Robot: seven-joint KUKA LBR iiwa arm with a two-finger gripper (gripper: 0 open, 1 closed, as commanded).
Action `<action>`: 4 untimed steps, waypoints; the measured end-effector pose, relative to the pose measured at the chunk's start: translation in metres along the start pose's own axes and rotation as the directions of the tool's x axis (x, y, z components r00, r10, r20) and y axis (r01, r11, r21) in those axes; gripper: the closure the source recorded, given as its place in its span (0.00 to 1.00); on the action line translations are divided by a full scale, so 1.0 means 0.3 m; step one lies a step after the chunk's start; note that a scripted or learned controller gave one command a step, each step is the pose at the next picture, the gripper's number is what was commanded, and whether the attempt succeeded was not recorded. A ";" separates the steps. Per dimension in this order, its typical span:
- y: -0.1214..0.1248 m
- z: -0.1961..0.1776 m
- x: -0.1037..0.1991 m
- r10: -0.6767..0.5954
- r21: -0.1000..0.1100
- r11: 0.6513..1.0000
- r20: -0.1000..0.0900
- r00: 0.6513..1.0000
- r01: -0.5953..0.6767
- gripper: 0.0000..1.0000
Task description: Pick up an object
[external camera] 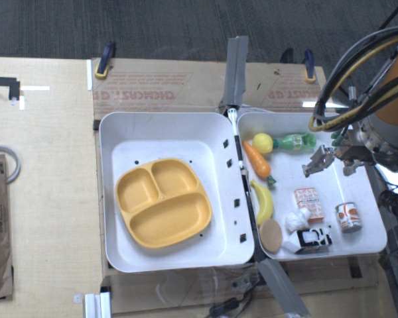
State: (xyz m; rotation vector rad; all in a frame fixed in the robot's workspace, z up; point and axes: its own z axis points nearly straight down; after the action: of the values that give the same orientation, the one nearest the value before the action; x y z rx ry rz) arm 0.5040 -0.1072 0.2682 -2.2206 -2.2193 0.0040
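The gripper (331, 159) is hovering spread and holding nothing, just above the carton (308, 203) in the right bin (378, 240). Approach step; next it needs lowering straddling the carton.

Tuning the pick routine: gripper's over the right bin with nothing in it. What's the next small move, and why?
Probably lower the gripper straight down and slightly toward the carton. The gripper hangs above bare bin floor in the right bin, with nothing between its fingers. The carton lies just below it in the view, apart from the can, so it looks like the nearest uncrowded target.
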 end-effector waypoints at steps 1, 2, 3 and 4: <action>0.139 0.566 0.036 0.074 -0.014 0.997 0.000 0.997 -0.074 0.00; 0.302 0.588 -0.005 0.359 -0.002 0.933 0.000 0.933 -0.359 0.00; 0.189 0.142 -0.102 0.601 -0.001 0.799 0.002 0.799 -0.601 0.00; 0.343 -0.007 -0.328 0.708 -0.001 0.706 0.002 0.706 -0.708 0.00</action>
State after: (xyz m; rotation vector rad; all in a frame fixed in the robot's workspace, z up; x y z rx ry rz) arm 0.6068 -0.2056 0.2700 -2.9040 -1.1993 0.0068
